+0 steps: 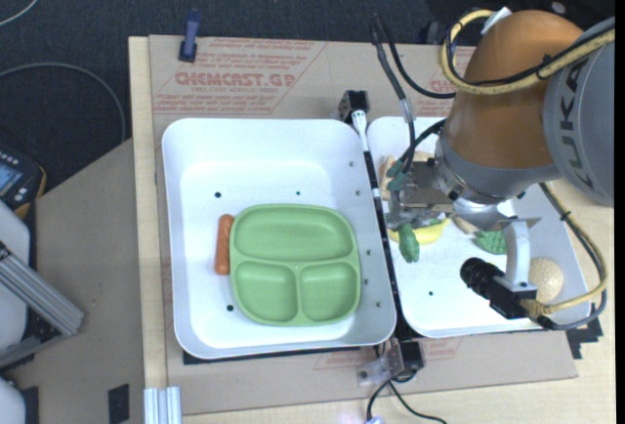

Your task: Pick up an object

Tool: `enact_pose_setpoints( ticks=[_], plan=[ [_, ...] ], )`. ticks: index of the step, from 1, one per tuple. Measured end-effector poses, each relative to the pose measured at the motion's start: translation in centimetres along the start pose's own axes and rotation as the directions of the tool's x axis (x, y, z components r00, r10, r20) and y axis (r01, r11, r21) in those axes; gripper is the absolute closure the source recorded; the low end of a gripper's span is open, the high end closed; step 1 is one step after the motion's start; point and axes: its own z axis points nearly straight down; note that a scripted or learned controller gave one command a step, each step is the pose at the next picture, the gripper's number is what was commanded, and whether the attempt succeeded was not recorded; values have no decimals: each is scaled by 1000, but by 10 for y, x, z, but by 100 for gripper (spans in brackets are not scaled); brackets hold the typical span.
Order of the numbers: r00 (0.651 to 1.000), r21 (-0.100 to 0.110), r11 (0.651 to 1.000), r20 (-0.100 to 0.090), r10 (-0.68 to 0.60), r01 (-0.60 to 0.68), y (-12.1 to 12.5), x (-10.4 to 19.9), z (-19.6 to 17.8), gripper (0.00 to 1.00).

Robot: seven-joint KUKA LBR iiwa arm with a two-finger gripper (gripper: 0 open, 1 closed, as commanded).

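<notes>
Now we see the tool (pixel 408 209) low in the right white bin (pixel 459 310) | grip: we cannot tell | small yellow-green plastic toy (pixel 407 242) just below it, near the divider | green three-part plastic tray (pixel 293 263) and orange sausage-shaped toy (pixel 224 243) in the left white bin (pixel 195 158).

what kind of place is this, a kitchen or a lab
Most likely a robotics lab, not a kitchen: an industrial arm reaches over two white bins on a cardboard-covered bench, with loose cables trailing onto dark carpet.
</notes>
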Motion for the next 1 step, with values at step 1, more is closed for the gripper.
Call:
enact_pose_setpoints(
  ticks=[1],
  plan=[
    [1000,-3,1000,1,1,-1,27,-6,-42,100]
  ],
)
